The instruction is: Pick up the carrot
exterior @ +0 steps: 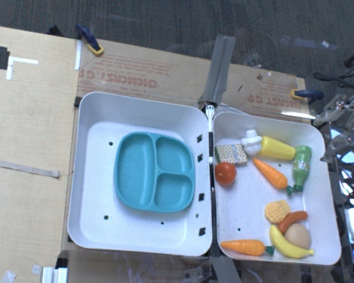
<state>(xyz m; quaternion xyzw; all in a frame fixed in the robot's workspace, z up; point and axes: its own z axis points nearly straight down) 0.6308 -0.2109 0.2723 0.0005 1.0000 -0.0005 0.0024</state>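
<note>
Bench [4, 211]: pale plywood, flat and matte, with a sheet of brown printed cardboard [141, 73] lying under the far edges of the bins.
Left bin [84, 177]: shallow white plastic, rounded corners, smooth glossy floor with small dark holes.
Right bin [239, 212]: same white plastic, touching the left bin along a shared middle wall.
Divided plate [156, 171]: teal plastic, rounded rectangle with three compartments, in the middle of the left bin.
Banana [289, 246]: smooth yellow curved toy, at the right bin's near right corner, with a beige egg-shaped piece [299, 235] resting against it.
Near carrot [244, 246]: orange tapered plastic with a green stub, lying flat along the right bin's near wall, its green end just beside the banana's tip.
Far carrot [270, 173]: orange, tapered, lying at a slant in the far half of the right bin, between a red tomato [225, 173] and a green bottle [300, 165].
Sausage [293, 219]: reddish and rounded, beside a yellow ridged disc [277, 212].
Claw: how far open it is, what it holds and where the carrots lie relative to it cannot be told.
</note>
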